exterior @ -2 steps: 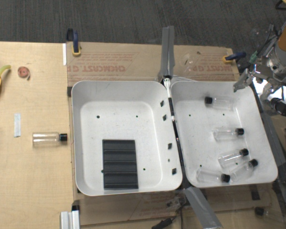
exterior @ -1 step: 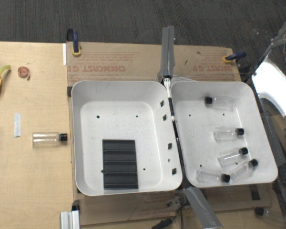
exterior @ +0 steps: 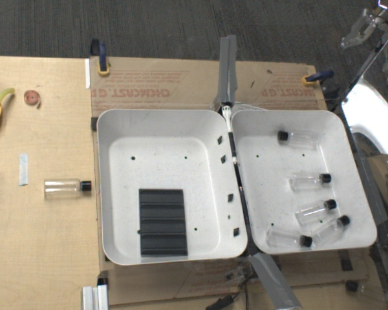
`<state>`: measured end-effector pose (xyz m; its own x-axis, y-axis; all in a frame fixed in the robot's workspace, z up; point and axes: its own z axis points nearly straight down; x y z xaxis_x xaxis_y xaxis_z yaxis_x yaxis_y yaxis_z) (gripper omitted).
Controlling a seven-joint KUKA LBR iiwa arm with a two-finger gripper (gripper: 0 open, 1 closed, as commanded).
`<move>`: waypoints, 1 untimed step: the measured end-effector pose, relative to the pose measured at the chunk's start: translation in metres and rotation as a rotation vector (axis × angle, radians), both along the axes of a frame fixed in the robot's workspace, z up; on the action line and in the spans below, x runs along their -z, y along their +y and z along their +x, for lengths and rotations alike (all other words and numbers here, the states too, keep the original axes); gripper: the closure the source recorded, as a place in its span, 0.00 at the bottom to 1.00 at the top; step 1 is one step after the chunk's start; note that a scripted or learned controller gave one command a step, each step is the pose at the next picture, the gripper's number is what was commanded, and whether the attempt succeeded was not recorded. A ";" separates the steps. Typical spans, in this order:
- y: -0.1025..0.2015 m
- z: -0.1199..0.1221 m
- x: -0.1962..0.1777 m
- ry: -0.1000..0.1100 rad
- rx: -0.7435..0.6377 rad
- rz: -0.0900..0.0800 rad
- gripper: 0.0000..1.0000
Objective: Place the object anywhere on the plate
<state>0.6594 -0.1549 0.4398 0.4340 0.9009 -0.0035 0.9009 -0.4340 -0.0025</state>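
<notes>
Right bin (exterior: 265, 173) holds five clear vials (exterior: 310, 212); left bin (exterior: 123, 173) holds black ribbed plate (exterior: 162, 222). Claw state cannot be told.

camera view: fixed overhead | slanted down | mid-range | left bin (exterior: 107, 173), right bin (exterior: 349, 147), bench (exterior: 39, 237)

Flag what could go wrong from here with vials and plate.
1. The vials in the right bin are clear with small black caps, so they may be hard to see and grip.
2. Three lie bunched near the bin's lower right corner; a grab there could catch two or knock one aside.
3. The black ribbed plate sits low in the left bin; a round vial could roll off it.
</notes>
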 end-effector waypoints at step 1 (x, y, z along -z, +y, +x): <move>-0.051 -0.025 0.000 0.002 0.146 0.001 0.00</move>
